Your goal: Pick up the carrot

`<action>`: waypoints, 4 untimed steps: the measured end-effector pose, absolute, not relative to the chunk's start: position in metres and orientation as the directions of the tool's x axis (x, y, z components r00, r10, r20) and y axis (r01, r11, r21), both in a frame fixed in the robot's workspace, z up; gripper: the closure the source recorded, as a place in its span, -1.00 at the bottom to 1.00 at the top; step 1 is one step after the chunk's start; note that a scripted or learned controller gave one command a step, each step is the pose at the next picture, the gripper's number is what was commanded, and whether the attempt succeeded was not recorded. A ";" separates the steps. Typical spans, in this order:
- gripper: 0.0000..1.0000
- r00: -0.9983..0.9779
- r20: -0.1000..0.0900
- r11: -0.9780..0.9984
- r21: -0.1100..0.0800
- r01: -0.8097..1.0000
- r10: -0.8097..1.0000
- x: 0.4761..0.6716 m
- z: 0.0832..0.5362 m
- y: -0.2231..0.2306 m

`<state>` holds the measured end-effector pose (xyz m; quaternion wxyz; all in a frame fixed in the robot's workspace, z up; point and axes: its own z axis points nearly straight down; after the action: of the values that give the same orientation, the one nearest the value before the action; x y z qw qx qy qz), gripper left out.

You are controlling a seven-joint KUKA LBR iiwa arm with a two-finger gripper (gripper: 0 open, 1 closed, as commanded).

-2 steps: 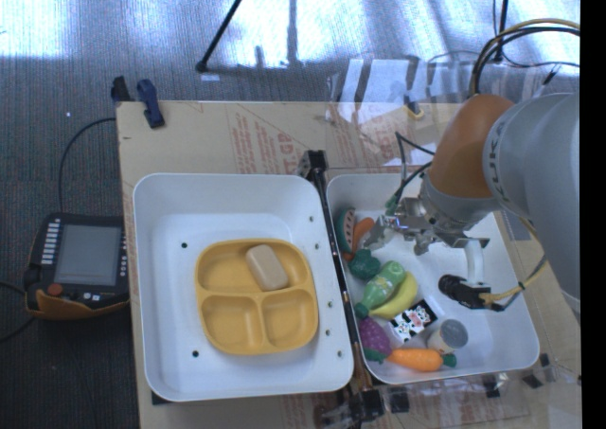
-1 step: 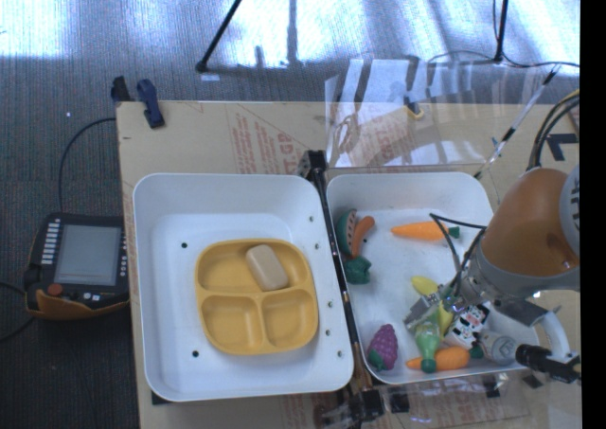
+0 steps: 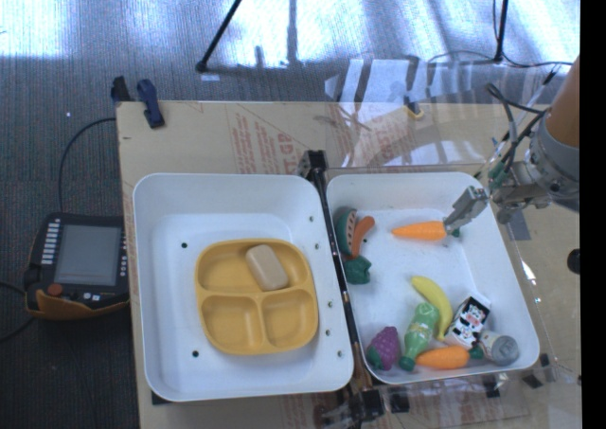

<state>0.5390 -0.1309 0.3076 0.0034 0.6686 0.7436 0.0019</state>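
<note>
My arm [image 3: 568,134] reaches in from the right, wrist angled downward, my gripper [image 3: 464,209] slanting low and leftward ahead of it.

We note a grey arm [image 3: 561,154] with an orange band [image 3: 566,110], dark cables alongside, and a grey metal gripper [image 3: 464,212].

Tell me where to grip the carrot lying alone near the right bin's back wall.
Grip the carrot across its thick orange middle, coming from above. It lies flat, pointing left, with bare floor around it; the gripper sits by its green top.
</note>
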 end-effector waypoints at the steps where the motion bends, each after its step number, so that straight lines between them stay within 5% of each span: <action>1: -1.00 -0.074 0.006 0.074 -0.017 0.997 0.997 0.584 0.228 -0.129; 2: -1.00 0.037 0.005 -0.037 -0.021 0.999 0.999 0.620 0.124 -0.141; 3: -1.00 -0.069 0.006 0.069 0.003 0.998 0.998 0.647 0.091 -0.201; 4: 1.00 -0.074 0.001 0.074 0.004 0.997 0.997 0.648 0.100 -0.202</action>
<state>0.6481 -0.2018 0.1000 0.0013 0.6805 0.7327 0.0019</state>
